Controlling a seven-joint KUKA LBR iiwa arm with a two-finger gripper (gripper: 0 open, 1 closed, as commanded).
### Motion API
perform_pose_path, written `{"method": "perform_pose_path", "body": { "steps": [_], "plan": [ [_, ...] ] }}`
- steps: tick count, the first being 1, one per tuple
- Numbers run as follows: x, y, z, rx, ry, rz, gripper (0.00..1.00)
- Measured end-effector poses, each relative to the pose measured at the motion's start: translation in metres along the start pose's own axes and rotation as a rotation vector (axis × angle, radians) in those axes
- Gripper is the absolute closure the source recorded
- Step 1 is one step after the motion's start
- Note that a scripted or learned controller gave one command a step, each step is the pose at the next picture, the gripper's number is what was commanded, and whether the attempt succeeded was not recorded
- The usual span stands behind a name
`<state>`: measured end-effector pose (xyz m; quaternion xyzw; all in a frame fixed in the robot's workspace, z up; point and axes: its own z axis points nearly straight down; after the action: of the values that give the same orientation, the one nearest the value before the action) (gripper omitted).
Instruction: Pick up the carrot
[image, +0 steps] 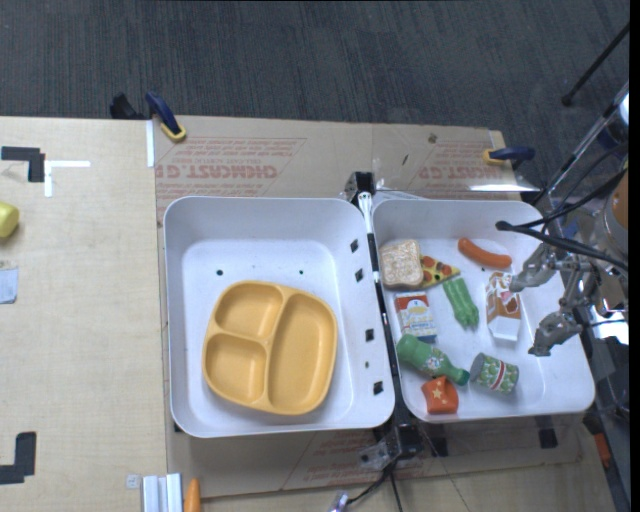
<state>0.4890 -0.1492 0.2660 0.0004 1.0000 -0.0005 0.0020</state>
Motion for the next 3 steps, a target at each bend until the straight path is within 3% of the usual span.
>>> {"method": "perform_pose_path", "body": {
  "steps": [1,2,3],
  "plan": [
    [-0.003,0.098,-0.007,-0.001,-0.002,-0.164,0.00],
    [-0.011,0.159,0.027,-0.002,0.000,-0.229,0.00],
    [-0.006,0.226,-0.018,-0.003,-0.002,-0.289,0.00]
  ]
}}
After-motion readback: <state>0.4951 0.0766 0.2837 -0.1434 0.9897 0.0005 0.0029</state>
